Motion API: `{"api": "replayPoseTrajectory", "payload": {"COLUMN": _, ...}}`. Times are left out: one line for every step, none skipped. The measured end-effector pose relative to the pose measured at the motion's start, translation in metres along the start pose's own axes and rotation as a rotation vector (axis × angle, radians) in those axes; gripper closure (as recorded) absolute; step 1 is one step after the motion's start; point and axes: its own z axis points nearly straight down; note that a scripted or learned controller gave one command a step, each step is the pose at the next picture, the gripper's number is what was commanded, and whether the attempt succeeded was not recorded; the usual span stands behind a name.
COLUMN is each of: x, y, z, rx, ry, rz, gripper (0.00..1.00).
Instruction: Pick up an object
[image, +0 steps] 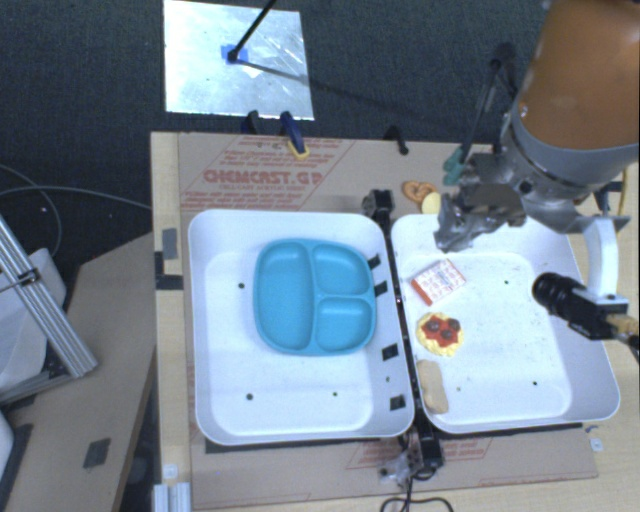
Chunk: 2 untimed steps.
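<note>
My gripper (452, 238) hangs over the far left part of the right bin (560, 395), just above and behind a small red-and-white packet (438, 281). Nothing shows between the fingers. A round yellow toy with red spots (440, 333) lies in front of the packet. A tan oblong piece (433, 385) rests near the bin's left wall, toward the front. The left bin (225, 400) bears a blue divided plate (313, 297).
A black cylindrical fixture (565, 296) juts into the right bin from the right. Small tan and yellow items (420, 193) sit on the cardboard behind the bins. Black clips line the seam between the bins. The right bin's centre and front right show bare floor.
</note>
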Motion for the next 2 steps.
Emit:
{"api": "replayPoseTrajectory", "payload": {"x": 0.0009, "y": 0.0116, "z": 0.0472, "rx": 0.012, "ry": -0.002, "rz": 0.015, "gripper": 1.00}}
{"api": "replayPoseTrajectory", "payload": {"x": 0.0007, "y": 0.0115, "z": 0.0446, "rx": 0.008, "ry": -0.002, "rz": 0.013, "gripper": 0.00}}
